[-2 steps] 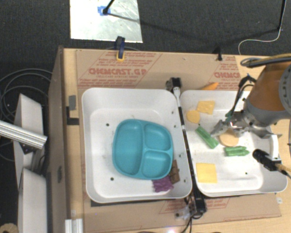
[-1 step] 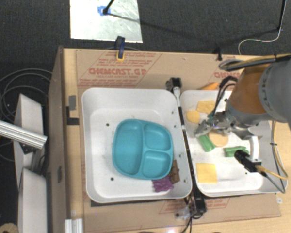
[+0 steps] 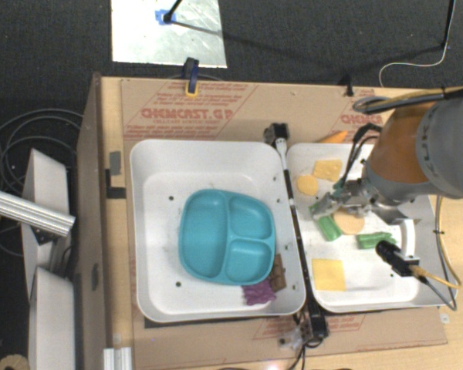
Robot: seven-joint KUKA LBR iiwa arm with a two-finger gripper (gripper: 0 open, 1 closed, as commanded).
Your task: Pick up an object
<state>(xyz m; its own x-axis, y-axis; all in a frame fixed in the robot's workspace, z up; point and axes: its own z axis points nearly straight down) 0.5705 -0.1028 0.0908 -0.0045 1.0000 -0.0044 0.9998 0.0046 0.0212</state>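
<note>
My gripper hangs low over the left half of the right bin, with the grey arm and its orange band coming in from the right. Just below it lies a green piece, with a pale orange disc beside that. From this angle I cannot make out whether the gripper touches either one. Around it lie a second green piece, a yellow square slice near the front, another yellow slice at the back and a small orange-yellow round.
The left bin holds a teal divided plate, with a purple lump and a brown piece at its front right corner. An orange piece lies on the cardboard behind the right bin. The rim between the bins runs just left of the gripper.
</note>
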